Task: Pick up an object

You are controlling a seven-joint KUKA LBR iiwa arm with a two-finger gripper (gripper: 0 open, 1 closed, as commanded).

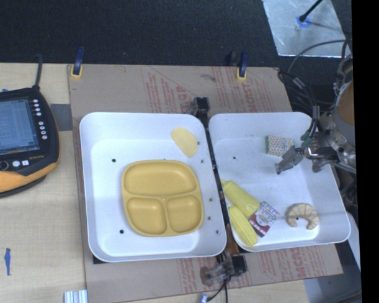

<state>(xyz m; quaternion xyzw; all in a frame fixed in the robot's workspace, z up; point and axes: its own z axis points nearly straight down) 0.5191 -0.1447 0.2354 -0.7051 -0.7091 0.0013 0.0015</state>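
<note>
Pincer (303,159) hovers spread open by the right bin's (263,121) right edge, nothing gripped; croissant (303,214) and corn (241,225) untouched, pickup all ahead.

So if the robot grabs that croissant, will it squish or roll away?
The croissant looks like a moulded toy, so it is probably stiff and light. Its curved, lumpy shape lies flat in the right bin, so it likely won't roll, though the rounded surface might slip between the fingers.

Light wood bench (37,246); brown cardboard sheet (144,87) on it carrying two white bins (94,182), side by side. Teach pendant (18,138) rests left.
</note>
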